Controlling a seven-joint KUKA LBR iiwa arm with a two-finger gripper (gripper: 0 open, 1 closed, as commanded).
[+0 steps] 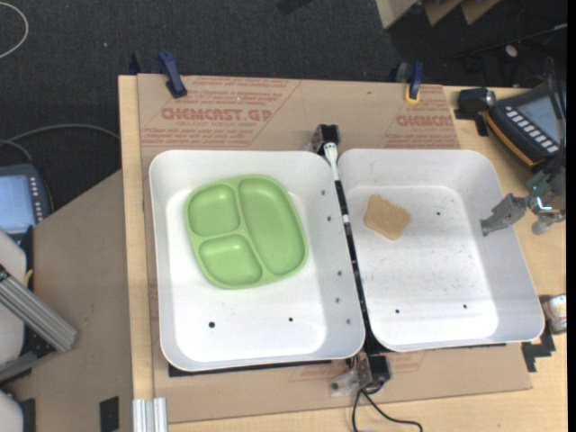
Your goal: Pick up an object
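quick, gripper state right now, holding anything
Gripper: at the right bin's right rim; open or closed cannot be told; nothing visibly held.

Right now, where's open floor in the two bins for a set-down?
Left bin: the green plate fills its upper middle; bare floor runs along the near edge and near-right corner. Right bin: the tan sponge sits upper left; everything nearer than it and to its right is bare. The gripper sits at that bin's right rim.

Two white bins (423,327) — the right one peppered with dark specks around a tan sponge-like block (386,216). Left of that block, a pale green divided plate (246,230); red lettering on brown board (216,113) behind.
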